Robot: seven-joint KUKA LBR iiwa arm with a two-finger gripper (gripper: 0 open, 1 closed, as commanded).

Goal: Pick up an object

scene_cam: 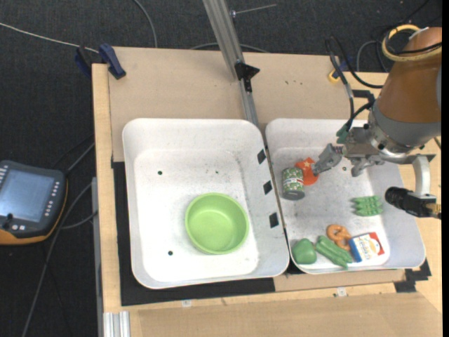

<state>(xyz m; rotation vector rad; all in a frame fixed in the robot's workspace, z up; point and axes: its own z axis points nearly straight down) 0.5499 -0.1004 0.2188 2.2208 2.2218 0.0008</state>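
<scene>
A KUKA arm reaches in from the right over the right-hand bin [414,248], its gripper [327,160] lowered toward an orange object [307,170] lying near the bin's upper left. One dark finger slants down to the object's right edge and appears to touch or overlap it; whether the jaws are open or closed cannot be told from this angle, and nothing is seen held between them.

The orange object sits just beside a small green-labelled can [292,182], which lies on its side touching or nearly touching it on the lower left. The orange piece is partly covered by the finger, so its outline is unclear; what shows suggests a short body whose long axis runs from upper left to lower right, with no obvious front end. The can's long axis runs roughly up and down the view, tilted a little, one end facing the far wall.

The likely risk is crowding: with the can so close, a closing finger could strike it, roll it away, or pinch both things and slip off. A grip on the object's edge alone could also let it squirt free.

Elsewhere in that bin lie a green ridged toy [367,204], a pretzel [339,233], a small white carton [369,246] and green vegetable toys [320,251]. The left bin [140,146] holds a green bowl [217,222].
</scene>
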